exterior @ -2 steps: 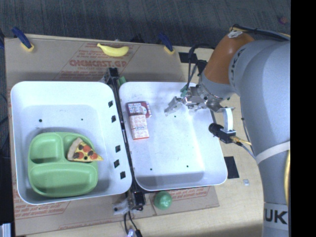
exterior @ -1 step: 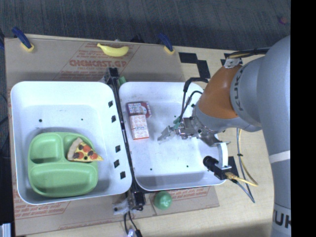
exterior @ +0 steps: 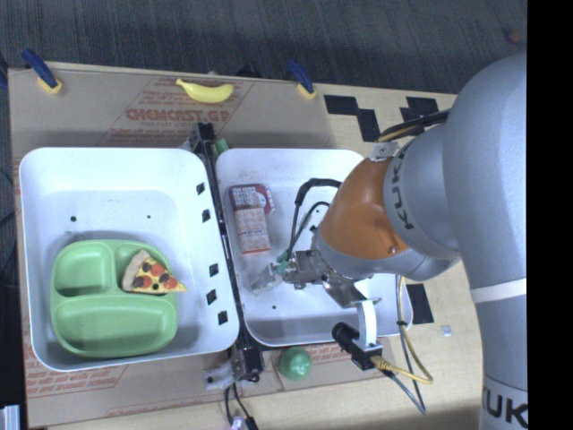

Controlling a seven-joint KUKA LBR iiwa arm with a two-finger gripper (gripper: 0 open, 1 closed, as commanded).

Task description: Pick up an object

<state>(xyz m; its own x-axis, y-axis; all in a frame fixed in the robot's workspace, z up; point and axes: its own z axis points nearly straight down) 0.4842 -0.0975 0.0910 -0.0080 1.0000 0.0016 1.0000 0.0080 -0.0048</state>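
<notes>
While the arm (exterior: 448,195) reaches in from the right, we see its gripper (exterior: 285,267) low over the right bin (exterior: 269,330), beside a packet.

We make out the packet (exterior: 250,215) as a flat, clear-wrapped rectangle, dark red at its top and pale with print below, lying lengthwise near the bin's left wall. Whether the gripper is open or closed we cannot tell. Over in the left bin (exterior: 45,177) we see a green divided plate (exterior: 98,312) carrying a toy pizza slice (exterior: 150,274). On the desk (exterior: 295,115) lie a small green ball (exterior: 294,362) and a yellow banana (exterior: 205,89).
</notes>
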